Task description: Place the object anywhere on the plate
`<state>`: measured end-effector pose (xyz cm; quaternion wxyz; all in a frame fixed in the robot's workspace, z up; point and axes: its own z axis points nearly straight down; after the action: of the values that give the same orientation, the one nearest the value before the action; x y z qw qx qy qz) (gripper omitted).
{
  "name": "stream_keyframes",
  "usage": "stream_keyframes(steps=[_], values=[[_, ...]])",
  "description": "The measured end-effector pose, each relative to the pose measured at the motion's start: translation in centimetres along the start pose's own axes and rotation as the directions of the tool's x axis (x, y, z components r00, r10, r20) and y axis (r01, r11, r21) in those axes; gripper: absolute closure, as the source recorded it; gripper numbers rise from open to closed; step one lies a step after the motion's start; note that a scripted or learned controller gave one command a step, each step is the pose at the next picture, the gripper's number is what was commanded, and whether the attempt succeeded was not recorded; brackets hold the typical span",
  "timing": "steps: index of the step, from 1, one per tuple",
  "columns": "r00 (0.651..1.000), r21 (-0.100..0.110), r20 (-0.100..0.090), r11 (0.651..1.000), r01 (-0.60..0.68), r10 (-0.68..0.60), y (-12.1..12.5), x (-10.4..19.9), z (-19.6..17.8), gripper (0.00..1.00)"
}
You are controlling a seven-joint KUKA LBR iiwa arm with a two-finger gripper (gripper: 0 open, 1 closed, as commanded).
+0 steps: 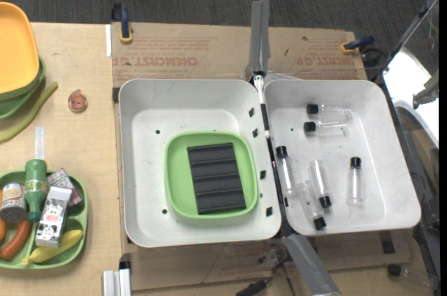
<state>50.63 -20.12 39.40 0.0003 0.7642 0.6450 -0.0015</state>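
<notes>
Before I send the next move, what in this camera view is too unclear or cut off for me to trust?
- Clear vials in the right bin: see-through against white, so their outlines and exact count are hard to tell; mostly the black caps stand out.
- Dark ribbed block on the green plate: what it is can't be told.
- Yellow dishes and food tray: cut off by the left edge.

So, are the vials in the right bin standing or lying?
Lying: the clear vials rest on their sides on the right bin floor, black caps pointing sideways.
</notes>
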Motion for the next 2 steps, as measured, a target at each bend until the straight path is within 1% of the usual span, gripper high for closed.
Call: stream_keyframes(steps=[1,2], values=[[0.984,-0.001,0.0,0.984,-0.179,0.179,-2.45,-2.1,-4.71,0.0],[0.951,0.001,0.0,0.951,-0.308,0.308,-2.5,-1.73,-4.67,0.0]])
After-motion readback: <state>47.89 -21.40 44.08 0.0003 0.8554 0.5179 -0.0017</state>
